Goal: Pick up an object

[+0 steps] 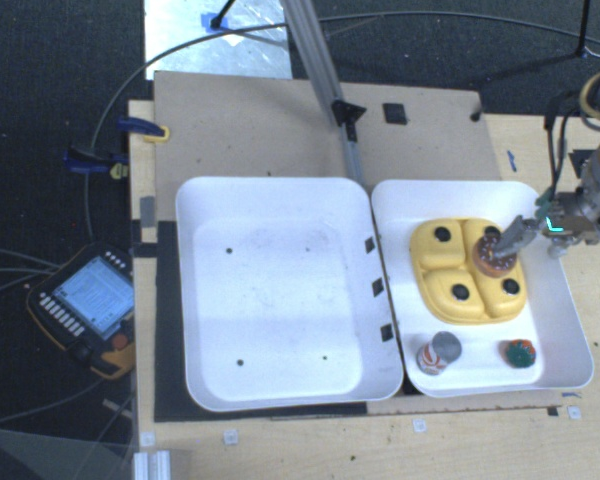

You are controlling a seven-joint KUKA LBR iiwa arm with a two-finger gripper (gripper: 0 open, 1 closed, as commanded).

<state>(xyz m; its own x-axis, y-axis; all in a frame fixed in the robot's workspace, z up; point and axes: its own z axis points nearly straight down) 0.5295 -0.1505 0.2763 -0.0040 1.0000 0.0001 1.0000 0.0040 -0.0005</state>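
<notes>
In the right bin (570,348), a yellow four-lobed piece (450,268) with black dots lies in the middle. A small round brown-and-pink object (494,259) rests on its right side. My gripper (507,241) reaches in from the right edge, and its tip is directly at this round object, touching or just above it. Near the bin's front wall lie a small grey, red and white object (438,352) and a green-and-red object (520,353). The gripper is well clear of both.
The left bin (205,268) sits beside the right one, joined by black clips (377,286). A slanted grey pole (320,58) crosses the back of the bench. A teach pendant (85,303) lies on the floor at left, with cables around it.
</notes>
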